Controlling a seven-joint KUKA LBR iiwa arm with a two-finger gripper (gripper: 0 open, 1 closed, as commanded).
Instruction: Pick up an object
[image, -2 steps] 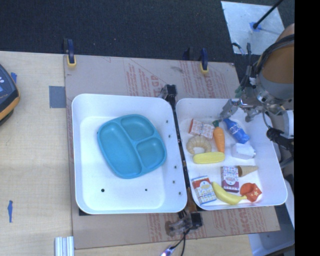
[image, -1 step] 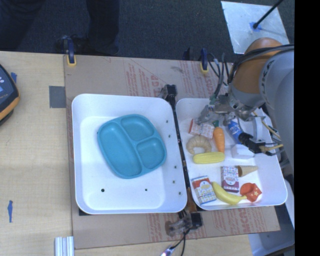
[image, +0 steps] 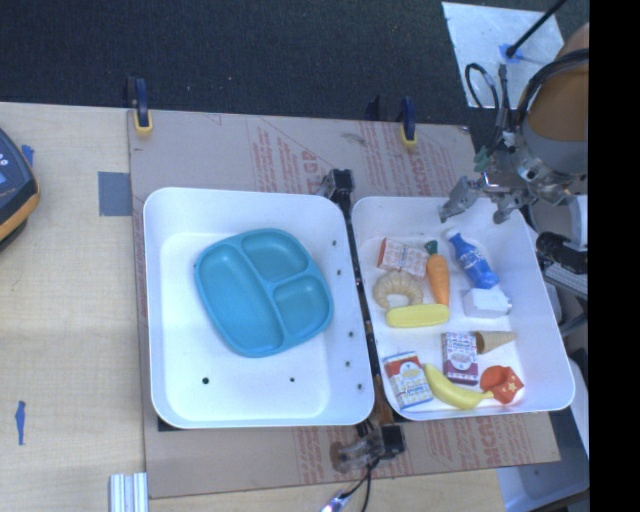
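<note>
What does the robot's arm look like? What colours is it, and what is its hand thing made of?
The robot arm is rounded, with a wide orange band and grey casing below it. Dark cables loop around its top. At its end sits a grey metal two-finger gripper built of small shiny silver and dark parts, with thin metal pieces sticking out over the right white bin.

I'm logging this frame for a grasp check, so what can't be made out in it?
- Pincer, camera view: small and blurred above the right bin's far edge; open or shut cannot be told.
- Arm: cut off by the right edge of the view.
- Small cartons: print too small to read.
- Banana: its right end tucked under the red item.
</note>
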